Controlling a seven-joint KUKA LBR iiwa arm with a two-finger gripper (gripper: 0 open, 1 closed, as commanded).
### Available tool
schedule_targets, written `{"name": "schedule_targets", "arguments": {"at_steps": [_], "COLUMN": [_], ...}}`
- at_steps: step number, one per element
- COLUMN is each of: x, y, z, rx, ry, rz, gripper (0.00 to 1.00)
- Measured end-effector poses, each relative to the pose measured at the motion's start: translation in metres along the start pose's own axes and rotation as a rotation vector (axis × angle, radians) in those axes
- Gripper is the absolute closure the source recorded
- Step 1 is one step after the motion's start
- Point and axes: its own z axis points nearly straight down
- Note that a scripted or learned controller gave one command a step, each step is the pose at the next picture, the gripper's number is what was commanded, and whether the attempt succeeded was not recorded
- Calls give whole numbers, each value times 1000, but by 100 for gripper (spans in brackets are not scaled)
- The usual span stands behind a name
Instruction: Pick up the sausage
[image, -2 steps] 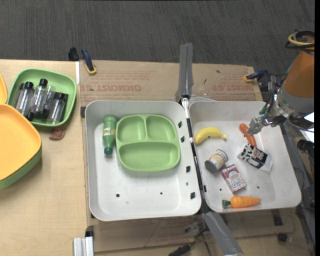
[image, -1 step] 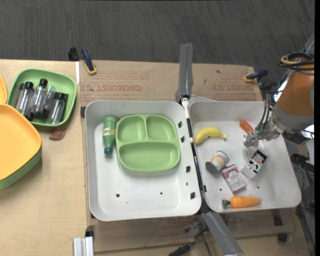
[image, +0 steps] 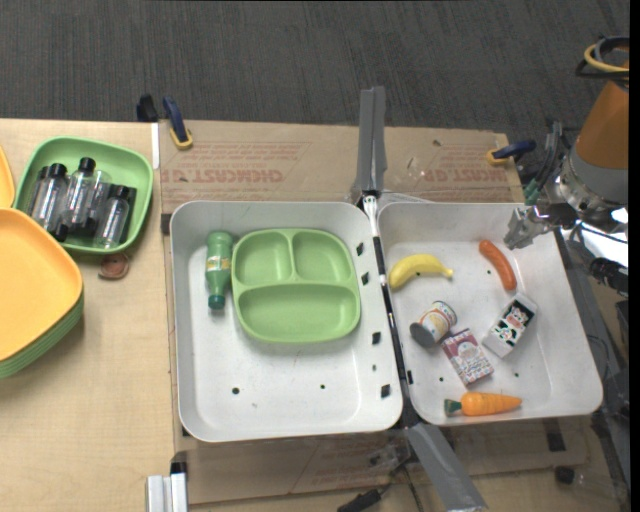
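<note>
The sausage (image: 497, 263), a short orange-red link, lies slantwise near the back right of the right bin (image: 578, 345). My gripper (image: 524, 228) hangs over the bin's back right corner, just above and to the right of the sausage's upper end, at the end of the grey arm with the orange band (image: 606, 125). Nothing shows held in it.
The right bin also holds a banana (image: 420, 269), a small can (image: 434, 324), a pink carton (image: 467, 357), a white milk carton (image: 510, 327) and a carrot (image: 483, 404). The left bin (image: 185, 330) holds a green divided plate (image: 296, 285) and a green bottle (image: 218, 268).
</note>
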Motion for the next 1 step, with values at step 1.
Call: {"name": "schedule_targets", "arguments": {"at_steps": [1], "x": [43], "y": [-19], "z": [7], "rx": [3], "ry": [2], "rz": [-125], "gripper": [100]}}
